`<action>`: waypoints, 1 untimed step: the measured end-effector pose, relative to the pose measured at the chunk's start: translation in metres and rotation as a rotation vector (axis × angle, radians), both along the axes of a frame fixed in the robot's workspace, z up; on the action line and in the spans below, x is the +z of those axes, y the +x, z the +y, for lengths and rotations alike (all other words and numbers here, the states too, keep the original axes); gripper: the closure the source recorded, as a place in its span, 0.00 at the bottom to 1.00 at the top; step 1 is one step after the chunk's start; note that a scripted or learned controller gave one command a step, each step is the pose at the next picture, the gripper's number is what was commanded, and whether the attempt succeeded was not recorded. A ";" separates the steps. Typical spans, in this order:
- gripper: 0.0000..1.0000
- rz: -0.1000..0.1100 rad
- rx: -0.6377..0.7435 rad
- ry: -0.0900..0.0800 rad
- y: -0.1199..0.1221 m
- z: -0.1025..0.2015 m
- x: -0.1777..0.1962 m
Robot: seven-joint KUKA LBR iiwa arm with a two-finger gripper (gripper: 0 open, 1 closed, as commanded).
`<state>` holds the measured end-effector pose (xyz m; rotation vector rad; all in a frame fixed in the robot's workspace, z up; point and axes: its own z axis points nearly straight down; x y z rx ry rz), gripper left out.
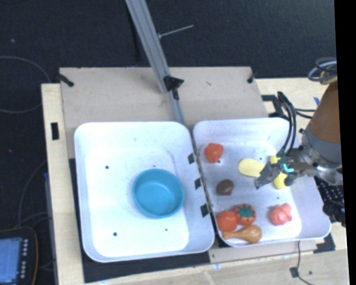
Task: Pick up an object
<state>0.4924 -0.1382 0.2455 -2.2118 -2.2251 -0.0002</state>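
At the near edge of the right-hand shallow white bin (301, 231) lies a tan, pear-shaped gourd-like toy (244, 234), touching a red tomato-like toy with a green top (236, 215) just behind it, and a pink, lumpy toy (280, 214) sits apart toward the right. A little farther in, a small dark brown rounded piece (225, 187) rests alone near the bin's left wall. Beyond that, at mid-depth, the claw (269, 176) hangs over the right bin, reaching in from the right on the grey arm with its orange band (328, 119); its dark fingers point toward a yellow, oblong, banana-like toy (249, 167) that lies just beside them, and a second bit of yellow (280, 182) shows under the wrist. Whether the fingers are spread or closed cannot be told from this slanted view, and nothing is clearly seen between them. Farther still, an orange-red rounded toy (213, 152) sits near the bin's far left corner. In the left-hand white bin (101, 149) stands a blue plastic bowl (158, 192), well apart from the arm. The pale bench (222, 83) stretches behind both bins. By my reading, the step in hand is the approach to a grasp, with the yellow toy the likeliest target. The next move calls for centring the claw over that toy, lowering until the fingers straddle it, closing, and lifting straight up without nudging it away.
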 end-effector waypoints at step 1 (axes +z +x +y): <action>0.00 -0.004 0.000 -0.001 0.001 0.000 0.002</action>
